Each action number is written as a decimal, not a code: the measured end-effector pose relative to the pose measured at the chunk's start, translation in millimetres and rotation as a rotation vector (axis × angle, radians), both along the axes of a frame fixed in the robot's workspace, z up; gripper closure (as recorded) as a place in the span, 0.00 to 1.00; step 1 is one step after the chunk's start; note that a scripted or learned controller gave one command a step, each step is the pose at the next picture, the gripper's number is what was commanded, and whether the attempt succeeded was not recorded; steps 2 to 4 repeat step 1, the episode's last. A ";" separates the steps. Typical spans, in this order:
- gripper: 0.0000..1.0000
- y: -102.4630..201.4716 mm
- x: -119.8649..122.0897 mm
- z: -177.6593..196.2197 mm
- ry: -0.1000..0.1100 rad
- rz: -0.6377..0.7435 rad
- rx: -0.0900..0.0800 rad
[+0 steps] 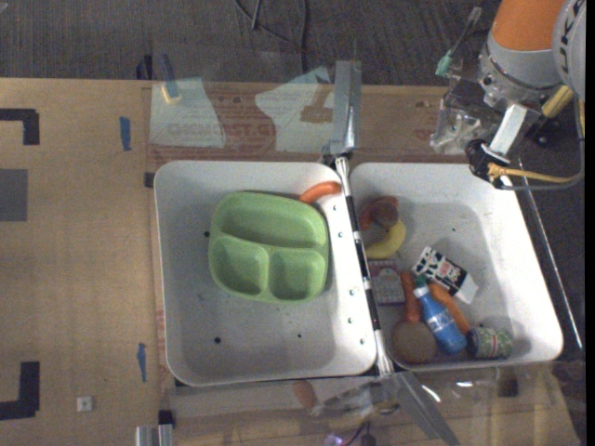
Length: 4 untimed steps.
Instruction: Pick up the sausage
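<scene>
Two shallow white plastic bins sit side by side on the tan bench, the left bin (pixel 186 342) and the right bin (pixel 521 249) meeting along a metal divider strip (pixel 346 110) that runs away toward the far edge. In the left bin lies a light-green plastic tray with three compartments (pixel 270 246), and just beyond its far right corner rests the orange, curved sausage (pixel 321 191) — tucked into the bin's far right corner, close to the bin wall. The right bin holds a cluster of small things along its left and near sides: a yellow banana (pixel 388 241) with a brownish round item (pixel 378 214) touching it, a black-and-white patterned card (pixel 441 269), a blue plastic bottle with a white cap (pixel 439 319), a brown round disc (pixel 414 341) and a small green-labelled can (pixel 491 342). The grey arm with its orange band (pixel 532 7) hangs over the far right corner of the right bin; its gripper (pixel 469 124) sits above the bench there, well apart from the sausage — whether it is spread or pressed together I cannot tell.
</scene>
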<state>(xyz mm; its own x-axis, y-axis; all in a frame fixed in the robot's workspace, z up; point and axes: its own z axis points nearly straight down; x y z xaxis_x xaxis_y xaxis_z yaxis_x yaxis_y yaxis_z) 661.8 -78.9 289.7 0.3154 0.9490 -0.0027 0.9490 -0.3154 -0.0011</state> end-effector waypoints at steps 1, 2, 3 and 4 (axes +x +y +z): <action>1.00 -16.9 6.3 11.0 -0.002 0.482 0.000; 1.00 -16.9 6.3 11.0 -0.002 0.482 0.000; 1.00 -16.9 6.3 11.0 -0.002 0.482 0.000; 1.00 -16.9 6.3 11.0 -0.002 0.482 0.000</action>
